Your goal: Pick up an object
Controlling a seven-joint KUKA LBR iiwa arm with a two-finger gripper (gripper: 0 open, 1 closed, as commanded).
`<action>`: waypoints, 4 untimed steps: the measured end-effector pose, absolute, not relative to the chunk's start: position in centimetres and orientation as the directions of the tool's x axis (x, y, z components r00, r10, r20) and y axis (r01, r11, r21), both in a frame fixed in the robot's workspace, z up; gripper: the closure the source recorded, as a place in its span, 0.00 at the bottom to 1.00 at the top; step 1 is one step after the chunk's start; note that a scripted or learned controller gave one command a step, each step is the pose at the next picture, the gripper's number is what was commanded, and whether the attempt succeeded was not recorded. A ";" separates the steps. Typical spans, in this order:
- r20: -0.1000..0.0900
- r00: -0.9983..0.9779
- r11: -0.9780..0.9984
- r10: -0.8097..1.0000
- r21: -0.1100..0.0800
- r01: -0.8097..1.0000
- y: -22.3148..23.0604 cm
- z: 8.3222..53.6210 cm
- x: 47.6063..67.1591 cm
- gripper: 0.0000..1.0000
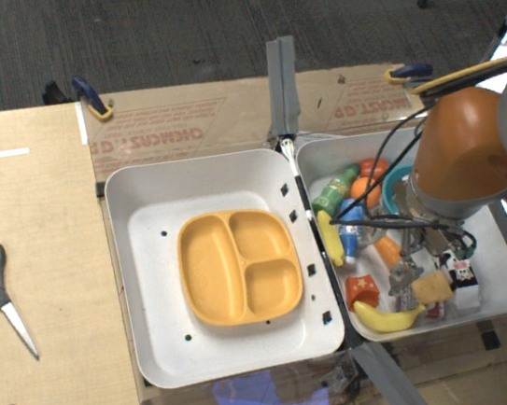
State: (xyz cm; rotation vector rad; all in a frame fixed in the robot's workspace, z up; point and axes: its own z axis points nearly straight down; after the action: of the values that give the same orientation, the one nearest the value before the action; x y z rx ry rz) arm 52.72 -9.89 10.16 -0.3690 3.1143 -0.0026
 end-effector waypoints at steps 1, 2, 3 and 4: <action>-0.009 -0.972 0.972 -0.236 -0.004 -0.236 -9.8 11.1 52.9 1.00; -0.006 -0.995 0.995 -0.101 -0.001 -0.101 -13.0 9.3 60.8 1.00; -0.005 -0.995 0.995 -0.101 0.000 -0.101 -13.0 9.3 60.8 0.00; -0.002 -1.000 1.000 0.003 0.000 0.003 -15.9 9.2 54.2 0.00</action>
State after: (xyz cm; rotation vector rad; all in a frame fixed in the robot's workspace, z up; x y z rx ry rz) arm 54.17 -15.95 9.24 0.0044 3.1400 0.0006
